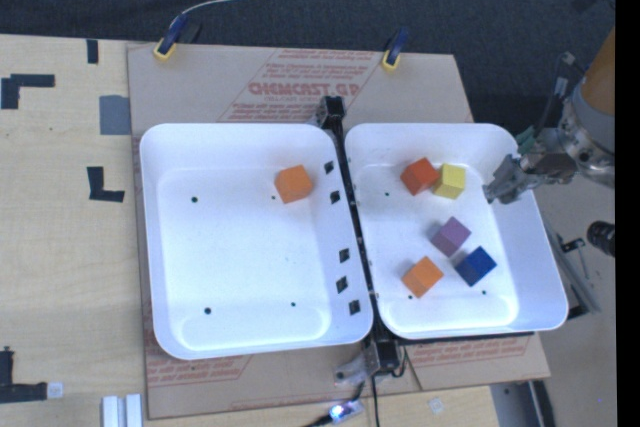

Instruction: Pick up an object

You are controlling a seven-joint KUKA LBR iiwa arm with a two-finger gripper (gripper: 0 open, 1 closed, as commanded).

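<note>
- Gripper (503,187) sits over the outer rim of the right bin (530,245), at the side the arm enters from. Nothing visible between its tips; how wide it stands I cannot tell, the tool is dark and small at this slant.
- Candidates nearest the tool: yellow cube (451,180) just inward of it, touching or nearly touching a red-orange cube (420,176) on its far side. That pairing likely leaves little room for a finger between them.
- Below and inward of the tool: purple cube (451,236) and blue cube (476,265), close together, corner to corner. An orange cube (423,276) lies beyond these, further from the tool, with some floor around it.
- Far across the central divider, well apart from the tool: a lone orange block (293,183) in the left bin (160,245), standing free.
- Judgement: no pick made yet; all six pieces rest on bin floors. The tool's place at the rim reads as a start or approach pose.
- Judgement: the yellow cube is the shortest reach, but its neighbour is a risk; the orange cube offers a cleaner grasp.
</note>
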